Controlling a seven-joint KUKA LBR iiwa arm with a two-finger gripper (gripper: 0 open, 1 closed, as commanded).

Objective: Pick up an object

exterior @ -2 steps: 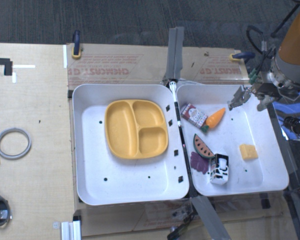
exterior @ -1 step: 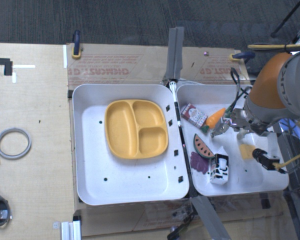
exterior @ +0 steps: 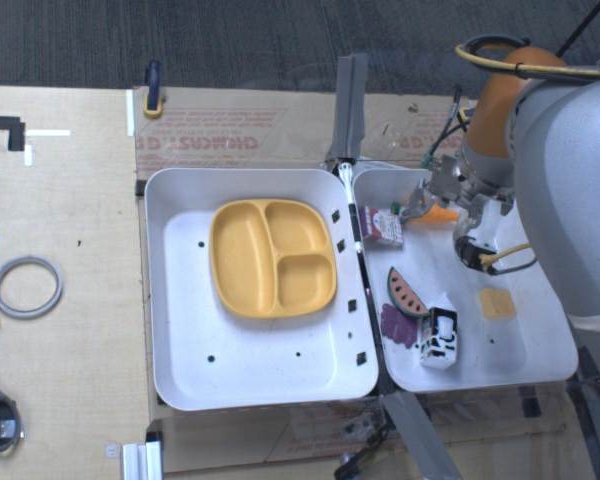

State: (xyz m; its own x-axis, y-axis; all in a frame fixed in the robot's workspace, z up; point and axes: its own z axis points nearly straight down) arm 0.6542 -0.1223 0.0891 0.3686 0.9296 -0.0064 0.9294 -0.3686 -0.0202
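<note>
— Where's the arm [exterior: 555,158] now?
— Low over the right bin [exterior: 525,353], far corner. Left bin [exterior: 180,358] has the yellow divided plate [exterior: 273,257].
— And the jaws [exterior: 427,200]?
— Can't tell if they're open or shut. An orange piece [exterior: 440,211] lies right at them, touching or just beside; a small packet [exterior: 385,227] sits near.

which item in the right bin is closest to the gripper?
The orange piece, right beside the gripper at the bin's far end. The watermelon slice and purple item lie much nearer the camera.
</note>
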